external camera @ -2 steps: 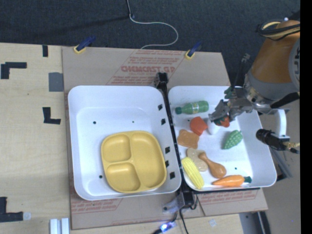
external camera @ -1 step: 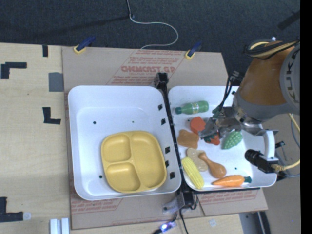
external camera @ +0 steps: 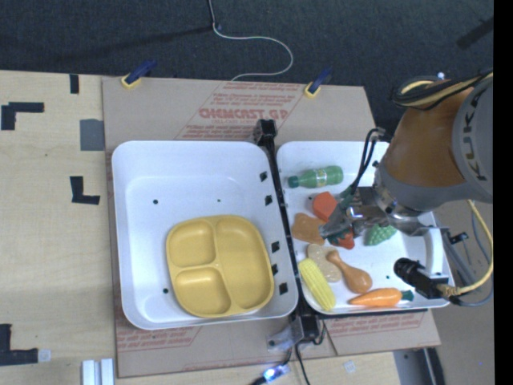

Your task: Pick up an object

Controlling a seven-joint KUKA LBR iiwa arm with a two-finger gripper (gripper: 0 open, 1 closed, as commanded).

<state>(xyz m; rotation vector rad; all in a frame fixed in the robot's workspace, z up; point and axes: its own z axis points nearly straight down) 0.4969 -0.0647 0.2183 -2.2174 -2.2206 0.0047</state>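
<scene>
In the right bin (external camera: 365, 152), the gripper (external camera: 340, 224) sat low among toy foods; whether it was spread or pinching could not be told. Beside it lay a red piece (external camera: 324, 205), above it a green bottle (external camera: 316, 177). Cardboard (external camera: 240, 111) beyond carried red lettering, not legible.

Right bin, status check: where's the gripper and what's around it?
Gripper low in right bin, among toy food. Nothing seen held. Red piece and green bottle beside it; corn, carrot, drumstick nearer front. Yellow plate in left bin.
</scene>
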